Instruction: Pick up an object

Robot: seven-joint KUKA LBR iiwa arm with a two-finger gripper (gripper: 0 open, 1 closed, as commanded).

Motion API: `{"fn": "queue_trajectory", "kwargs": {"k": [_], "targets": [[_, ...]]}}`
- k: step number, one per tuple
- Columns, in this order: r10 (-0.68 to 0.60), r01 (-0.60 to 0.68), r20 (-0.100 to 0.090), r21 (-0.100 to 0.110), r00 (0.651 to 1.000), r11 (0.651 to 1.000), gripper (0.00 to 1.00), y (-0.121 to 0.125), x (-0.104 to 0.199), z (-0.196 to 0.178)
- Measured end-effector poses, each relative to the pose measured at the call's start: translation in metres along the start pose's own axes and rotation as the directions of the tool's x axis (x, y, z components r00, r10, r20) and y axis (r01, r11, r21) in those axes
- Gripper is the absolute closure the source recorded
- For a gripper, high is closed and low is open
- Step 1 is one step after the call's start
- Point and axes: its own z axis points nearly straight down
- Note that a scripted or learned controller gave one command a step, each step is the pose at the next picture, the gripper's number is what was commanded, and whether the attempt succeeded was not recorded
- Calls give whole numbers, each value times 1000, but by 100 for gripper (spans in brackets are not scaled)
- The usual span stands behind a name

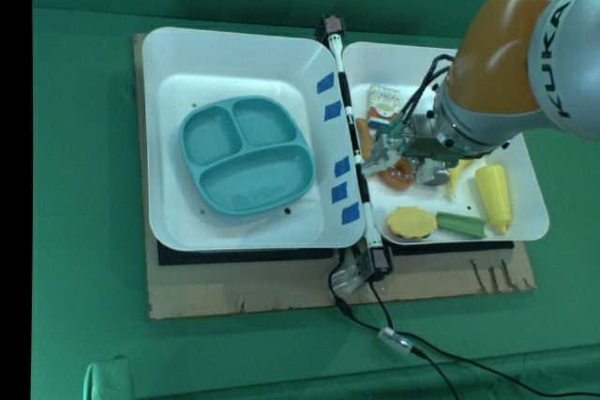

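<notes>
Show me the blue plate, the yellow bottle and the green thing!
teal divided plate point(247, 155): camera view, centre divider.
yellow squeeze bottle point(494, 192): camera view, middle of body.
green cucumber piece point(460, 224): camera view, middle.

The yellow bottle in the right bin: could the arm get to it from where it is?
Probably yes. The yellow bottle lies uncovered just beside the gripper, with nothing on top of it.

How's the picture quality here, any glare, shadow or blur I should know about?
Camera view: even, greenish light; the teal plate is sharp; mild sheen on the arm's orange band; the arm shades the right bin around the gripper, where small items look murky.
</notes>
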Motion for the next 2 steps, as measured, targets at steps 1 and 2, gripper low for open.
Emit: {"fn": "queue_trajectory", "kwargs": {"k": [1,2], "targets": [[3,-3,3,-1,1000,1000,0,-1,-46,0],[3,-3,2,7,1000,1000,0,-2,-85,58]]}}
